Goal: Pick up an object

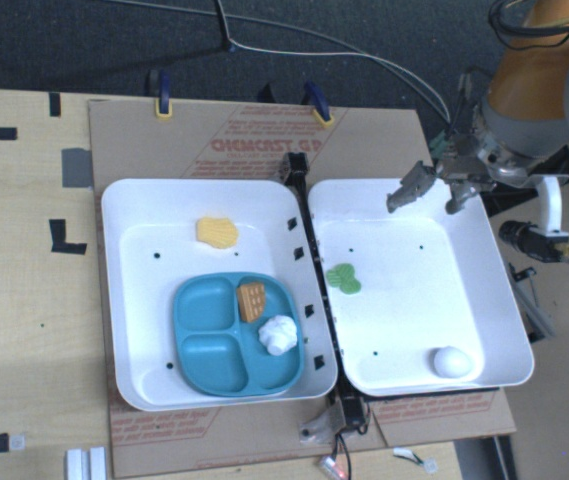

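Tool (430,196) hangs spread and bare over right bin's (494,268) far edge.

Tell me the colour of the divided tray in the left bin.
Blue, a light teal blue, seen in the camera view.

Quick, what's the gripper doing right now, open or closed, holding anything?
Gripper: open, fingers spread, nothing between them, above the far edge of the right bin.
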### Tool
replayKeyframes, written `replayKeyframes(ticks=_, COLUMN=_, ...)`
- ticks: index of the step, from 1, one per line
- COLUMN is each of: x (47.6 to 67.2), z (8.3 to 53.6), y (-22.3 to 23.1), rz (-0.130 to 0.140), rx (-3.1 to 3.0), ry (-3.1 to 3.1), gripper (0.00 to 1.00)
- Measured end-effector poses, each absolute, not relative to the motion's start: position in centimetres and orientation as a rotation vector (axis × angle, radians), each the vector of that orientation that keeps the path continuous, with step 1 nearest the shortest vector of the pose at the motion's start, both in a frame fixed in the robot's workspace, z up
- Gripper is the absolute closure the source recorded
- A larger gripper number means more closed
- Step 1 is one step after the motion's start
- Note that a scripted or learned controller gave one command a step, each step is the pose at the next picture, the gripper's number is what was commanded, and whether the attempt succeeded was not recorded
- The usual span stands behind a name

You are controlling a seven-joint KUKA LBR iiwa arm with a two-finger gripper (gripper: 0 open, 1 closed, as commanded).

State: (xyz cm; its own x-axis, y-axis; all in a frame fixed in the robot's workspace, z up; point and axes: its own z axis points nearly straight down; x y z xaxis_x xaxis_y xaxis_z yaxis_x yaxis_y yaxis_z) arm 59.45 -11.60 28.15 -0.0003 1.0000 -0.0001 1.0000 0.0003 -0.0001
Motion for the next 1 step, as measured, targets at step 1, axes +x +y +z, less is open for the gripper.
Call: replayKeyframes(ticks=1, x=54.10, z=24.20, y=-9.23, rz=0.004, rx=-2.218, ry=-2.220, gripper=0.00)
